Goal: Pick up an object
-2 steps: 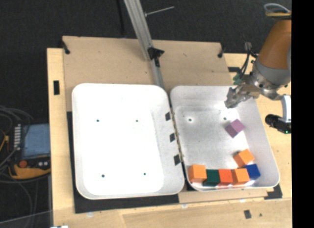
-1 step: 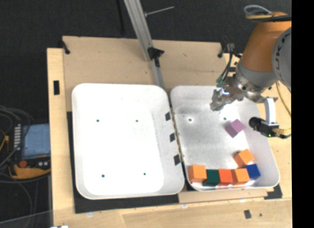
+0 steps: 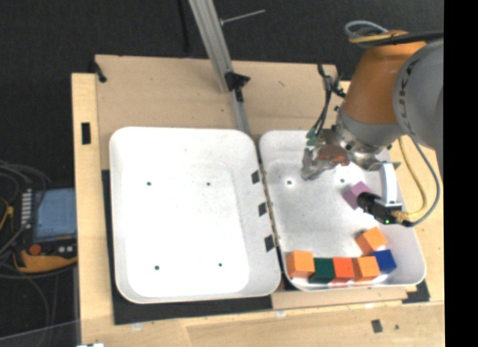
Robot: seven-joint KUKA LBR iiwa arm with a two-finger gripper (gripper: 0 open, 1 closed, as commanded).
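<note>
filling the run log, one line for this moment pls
end effector: over right bin | holding: nothing seen | blocks: near edge

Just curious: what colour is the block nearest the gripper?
Purple block, seen in the camera view.

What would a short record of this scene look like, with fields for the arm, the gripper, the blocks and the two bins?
arm: grey with orange band, reaching in from the right over the right bin
gripper: above the upper part of the right bin, nothing visible between its fingers
blocks: row along the near wall of the right bin: orange block, green block, orange, orange, blue block; another orange one just above the row's right end
purple block: apart from the row, below the wrist
left bin: white, beside the right bin
</note>
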